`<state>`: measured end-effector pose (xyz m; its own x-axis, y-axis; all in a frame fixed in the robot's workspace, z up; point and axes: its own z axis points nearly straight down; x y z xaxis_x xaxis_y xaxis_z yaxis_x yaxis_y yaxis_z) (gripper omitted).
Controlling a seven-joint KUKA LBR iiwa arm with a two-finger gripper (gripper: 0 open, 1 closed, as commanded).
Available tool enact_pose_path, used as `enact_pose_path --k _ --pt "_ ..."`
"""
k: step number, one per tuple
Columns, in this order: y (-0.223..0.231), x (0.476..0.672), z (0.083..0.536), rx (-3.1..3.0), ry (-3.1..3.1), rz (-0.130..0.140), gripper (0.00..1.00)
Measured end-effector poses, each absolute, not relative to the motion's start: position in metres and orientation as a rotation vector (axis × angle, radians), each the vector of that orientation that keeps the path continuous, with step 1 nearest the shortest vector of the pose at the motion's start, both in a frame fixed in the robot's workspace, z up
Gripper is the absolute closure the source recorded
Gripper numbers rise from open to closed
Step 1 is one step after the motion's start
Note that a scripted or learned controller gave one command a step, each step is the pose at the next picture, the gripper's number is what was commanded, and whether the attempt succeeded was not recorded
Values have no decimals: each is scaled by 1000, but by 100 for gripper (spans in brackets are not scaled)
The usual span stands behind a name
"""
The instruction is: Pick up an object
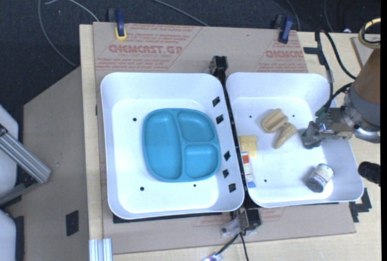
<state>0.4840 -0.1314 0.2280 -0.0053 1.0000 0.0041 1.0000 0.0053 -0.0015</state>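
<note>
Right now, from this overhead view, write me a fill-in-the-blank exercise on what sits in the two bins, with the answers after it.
1. The blue divided plate lies in the ____ bin as the camera sees it.
2. The plate has ____ compartments.
3. The gripper is over the bin that holds the tan pieces, the small can and the yellow card: the ____ bin.
4. The can lies nearer the ____ edge of the picture than the tan pieces do.

Missing words: left; three; right; bottom

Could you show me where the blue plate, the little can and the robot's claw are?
blue plate (180, 145): camera view, on its middle ridge, left bin.
little can (318, 177): camera view, on its side wall, right bin.
gripper (312, 136): camera view, at its tip.
</note>
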Motion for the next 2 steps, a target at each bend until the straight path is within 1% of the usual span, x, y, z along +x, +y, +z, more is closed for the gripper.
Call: enact_pose_path --k 1,2 --pt "-82 499 235 -2214 -2229 -4 100" --pt "-27 506 223 -2210 -2225 0 100"
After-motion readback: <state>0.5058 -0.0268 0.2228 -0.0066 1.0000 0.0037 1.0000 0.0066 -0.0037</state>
